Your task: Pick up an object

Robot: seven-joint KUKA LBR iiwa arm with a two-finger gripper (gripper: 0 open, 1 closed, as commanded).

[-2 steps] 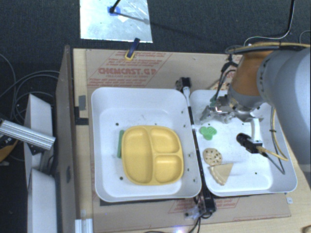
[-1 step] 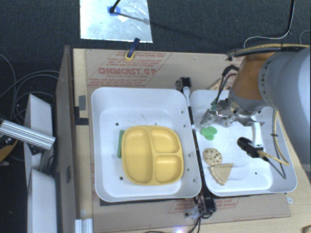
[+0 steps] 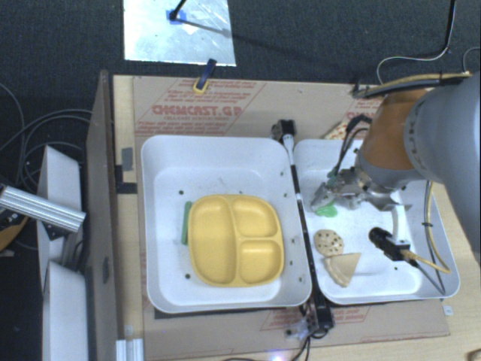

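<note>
The left bin (image 3: 161, 201) on the worktop held a green strip (image 3: 185, 222) lying against the left edge of a yellow divided plate (image 3: 234, 239). The right bin (image 3: 376, 278) held three small items: a green piece (image 3: 326, 210) near the dividing wall, a round speckled cookie (image 3: 328, 241) just below it in the view, and a pale wedge (image 3: 343, 268) close beside the cookie, nearer the front wall. The jaws stood directly over the upper edge of the green piece. How far they were opened could not be determined, and no item was seen between them. The arm (image 3: 421, 138) reached in from the right.

The green piece was judged the likely target. It appeared small, light and probably rigid, with a smooth surface that might slip. A centred hold across its narrow width was judged suitable. The nearby bin wall left little clearance on that side.
</note>
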